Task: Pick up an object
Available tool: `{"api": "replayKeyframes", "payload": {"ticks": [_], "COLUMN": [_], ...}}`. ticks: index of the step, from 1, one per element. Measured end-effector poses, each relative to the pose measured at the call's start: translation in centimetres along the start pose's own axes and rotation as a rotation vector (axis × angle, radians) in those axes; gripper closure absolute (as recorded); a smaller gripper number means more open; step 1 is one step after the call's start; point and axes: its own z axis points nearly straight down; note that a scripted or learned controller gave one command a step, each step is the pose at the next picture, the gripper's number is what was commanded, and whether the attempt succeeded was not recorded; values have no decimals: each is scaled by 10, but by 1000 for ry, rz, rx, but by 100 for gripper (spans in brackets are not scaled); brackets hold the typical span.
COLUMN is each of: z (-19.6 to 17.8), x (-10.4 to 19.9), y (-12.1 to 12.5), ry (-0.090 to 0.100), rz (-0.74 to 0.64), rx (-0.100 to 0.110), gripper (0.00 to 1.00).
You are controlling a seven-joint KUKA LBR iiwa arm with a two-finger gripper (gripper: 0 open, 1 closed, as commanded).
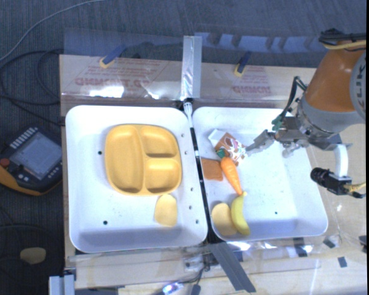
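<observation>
In the right bin a small patterned packet lies at the left, with an orange carrot just below it. Beside the carrot is an orange-brown flat block. A yellow banana and a round pale-yellow piece lie at the bin's front left. My gripper hangs over the upper middle of this bin, just right of the packet. It is open, with nothing between its fingers; one finger points toward the packet.
The left bin holds a yellow divided plate and a pale-yellow rounded piece in front of it. A metal divider stands between the bins at the back. The arm's orange band looms over the right bin's far right corner.
</observation>
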Motion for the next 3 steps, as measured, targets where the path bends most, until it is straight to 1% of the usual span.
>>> {"api": "replayKeyframes", "payload": {"ticks": [1, 2, 3], "z": [79, 70, 70], "x": [36, 36, 36], "y": [13, 13, 13], "ry": [-1, 0, 1], "rz": [-78, -77, -77], "rx": [2, 2, 2], "gripper": [0, 100, 0]}}
